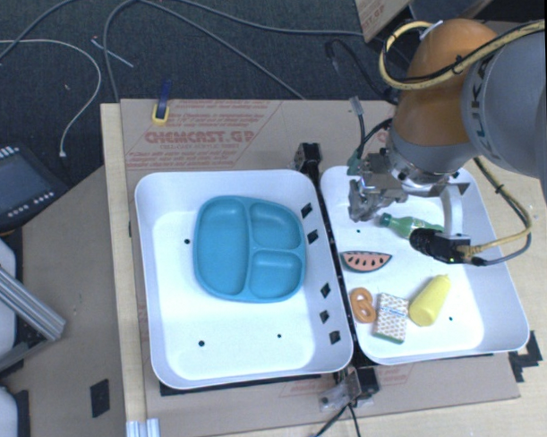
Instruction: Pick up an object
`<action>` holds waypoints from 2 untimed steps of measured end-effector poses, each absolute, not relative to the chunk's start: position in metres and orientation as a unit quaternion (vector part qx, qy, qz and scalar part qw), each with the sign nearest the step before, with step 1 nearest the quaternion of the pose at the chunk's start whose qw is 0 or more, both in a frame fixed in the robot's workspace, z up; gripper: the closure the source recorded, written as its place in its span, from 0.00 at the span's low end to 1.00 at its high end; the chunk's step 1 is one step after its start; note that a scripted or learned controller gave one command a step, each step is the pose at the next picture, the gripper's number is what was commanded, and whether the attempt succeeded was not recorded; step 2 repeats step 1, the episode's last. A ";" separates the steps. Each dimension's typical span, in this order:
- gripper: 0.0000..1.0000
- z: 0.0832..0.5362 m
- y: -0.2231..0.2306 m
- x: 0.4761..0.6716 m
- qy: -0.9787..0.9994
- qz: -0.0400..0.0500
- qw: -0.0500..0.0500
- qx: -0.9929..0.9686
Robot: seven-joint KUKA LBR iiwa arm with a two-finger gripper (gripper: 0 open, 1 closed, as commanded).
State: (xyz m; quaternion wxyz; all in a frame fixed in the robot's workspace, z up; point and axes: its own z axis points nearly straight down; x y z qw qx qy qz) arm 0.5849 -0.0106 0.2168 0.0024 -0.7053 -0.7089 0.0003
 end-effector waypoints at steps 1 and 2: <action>1.00 0.229 0.041 0.571 -0.709 -0.001 0.002 -0.705; 1.00 0.229 0.041 0.571 -0.709 -0.001 0.002 -0.705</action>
